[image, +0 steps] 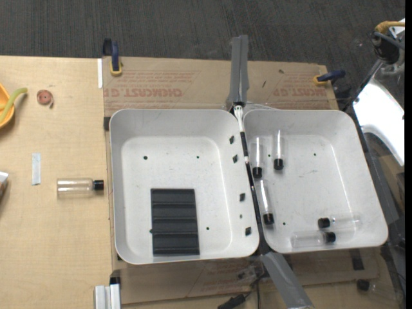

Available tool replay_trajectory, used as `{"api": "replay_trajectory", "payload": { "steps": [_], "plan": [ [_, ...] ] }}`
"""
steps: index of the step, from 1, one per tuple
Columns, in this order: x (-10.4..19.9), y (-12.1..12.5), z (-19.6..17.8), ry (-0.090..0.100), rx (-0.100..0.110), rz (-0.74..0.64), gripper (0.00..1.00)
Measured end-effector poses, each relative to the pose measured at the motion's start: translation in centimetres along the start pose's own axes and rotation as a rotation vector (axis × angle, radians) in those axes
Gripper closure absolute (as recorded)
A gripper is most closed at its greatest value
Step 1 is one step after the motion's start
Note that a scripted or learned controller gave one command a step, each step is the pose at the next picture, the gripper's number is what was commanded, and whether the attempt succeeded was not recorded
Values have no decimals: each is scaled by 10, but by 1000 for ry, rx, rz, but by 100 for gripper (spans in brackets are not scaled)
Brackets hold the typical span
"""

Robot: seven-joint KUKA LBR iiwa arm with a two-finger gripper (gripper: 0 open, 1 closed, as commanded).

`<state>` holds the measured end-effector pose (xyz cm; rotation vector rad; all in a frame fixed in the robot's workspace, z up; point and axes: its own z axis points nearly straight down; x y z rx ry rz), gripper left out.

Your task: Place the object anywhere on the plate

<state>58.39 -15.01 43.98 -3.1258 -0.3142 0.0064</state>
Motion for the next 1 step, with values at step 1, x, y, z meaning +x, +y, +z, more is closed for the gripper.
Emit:
{"api": "replay_trajectory", "payload": {
  "steps": [1],
  "plan": [
    [-34, 67, 0, -2, 1, -38, 0]
  ]
}}
